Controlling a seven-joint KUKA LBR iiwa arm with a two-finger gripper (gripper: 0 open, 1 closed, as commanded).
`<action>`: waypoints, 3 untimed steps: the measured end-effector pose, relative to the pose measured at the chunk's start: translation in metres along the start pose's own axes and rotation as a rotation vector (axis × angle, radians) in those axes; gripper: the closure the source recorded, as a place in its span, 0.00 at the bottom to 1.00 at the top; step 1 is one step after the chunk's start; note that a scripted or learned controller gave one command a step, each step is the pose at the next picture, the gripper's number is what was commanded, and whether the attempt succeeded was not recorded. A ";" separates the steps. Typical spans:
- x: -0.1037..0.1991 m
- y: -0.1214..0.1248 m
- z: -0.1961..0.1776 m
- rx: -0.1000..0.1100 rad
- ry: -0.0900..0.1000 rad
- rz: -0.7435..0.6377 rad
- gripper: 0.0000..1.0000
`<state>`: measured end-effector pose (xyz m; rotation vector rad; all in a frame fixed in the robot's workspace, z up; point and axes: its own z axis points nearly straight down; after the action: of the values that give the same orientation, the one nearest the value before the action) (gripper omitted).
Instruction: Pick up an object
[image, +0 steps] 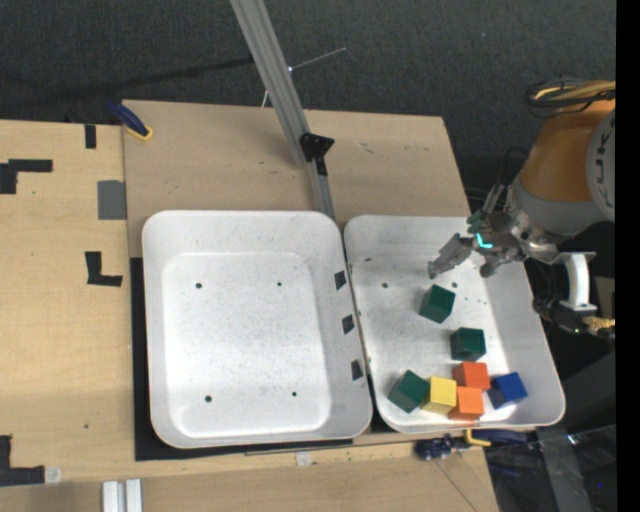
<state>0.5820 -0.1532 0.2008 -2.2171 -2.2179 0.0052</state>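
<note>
A grey robot arm with an orange band (560, 165) reaches in from the right side of the camera view over a wooden bench (400, 160) that bears two shallow white bins side by side. Its two-finger gripper (468, 258) hangs over the upper part of the right bin (385, 250), with its dark fingers spread apart and nothing between them; one fingertip (441, 264) points out to the left and the other lies just to the right of it. All the blocks lie below the gripper in the view, toward the near end of this same bin. Closest is a dark green cube (437, 303), just below the left fingertip and apart from it. Further down sits a second dark green cube (467, 343). Beyond that, a cluster rests against the bin's near rim: a third green cube (408, 391) at the left, a yellow cube (442, 392) touching it, an orange block (470, 401) beside the yellow one, a second orange block (473, 375) just above, and a blue cube (508, 389) at the right end. The left bin (160, 240) lies well away to the gripper's left. A slanted metal bar (275, 75) crosses the bench above the bins, up and to the left of the gripper.
</note>
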 end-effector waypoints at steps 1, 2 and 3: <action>0.000 0.001 -0.003 -0.005 -0.001 -0.001 0.00; 0.002 0.008 0.058 0.001 -0.001 -0.001 0.00; 0.002 0.007 0.112 -0.002 -0.003 -0.001 0.00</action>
<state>0.5884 -0.1510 0.0890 -2.2184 -2.2213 0.0066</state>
